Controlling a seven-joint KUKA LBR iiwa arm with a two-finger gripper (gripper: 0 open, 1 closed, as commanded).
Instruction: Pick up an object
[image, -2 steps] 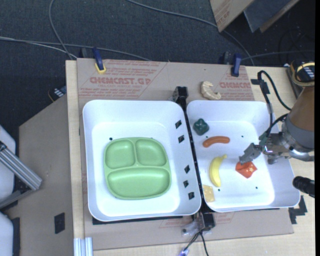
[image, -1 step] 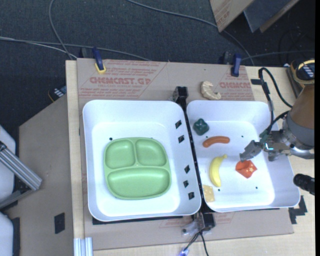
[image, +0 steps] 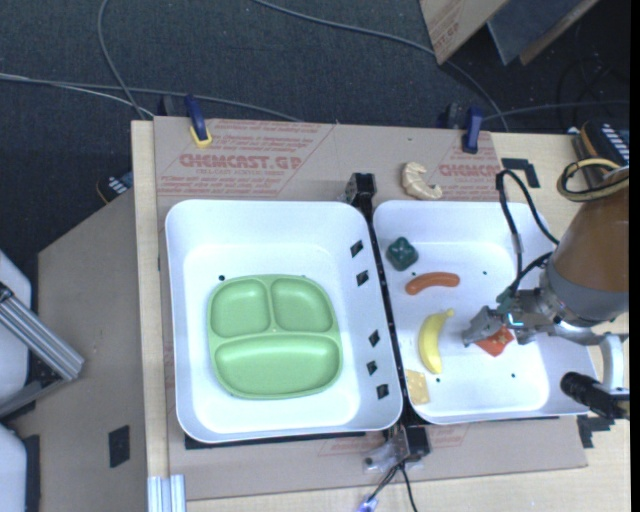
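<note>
The green tray (image: 275, 335) fills the left bin (image: 190, 300). In the right bin (image: 450, 215) the banana (image: 431, 341) lies beside a red piece (image: 495, 345), under the end effector (image: 487, 330). Whether it is apart or together I cannot tell. Best to centre over the red piece, clear of the banana.

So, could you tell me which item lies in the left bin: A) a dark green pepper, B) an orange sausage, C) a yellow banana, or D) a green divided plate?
D: the green divided plate rests alone on the floor of the left bin, while the banana, the sausage and the pepper all lie in the right bin.
</note>
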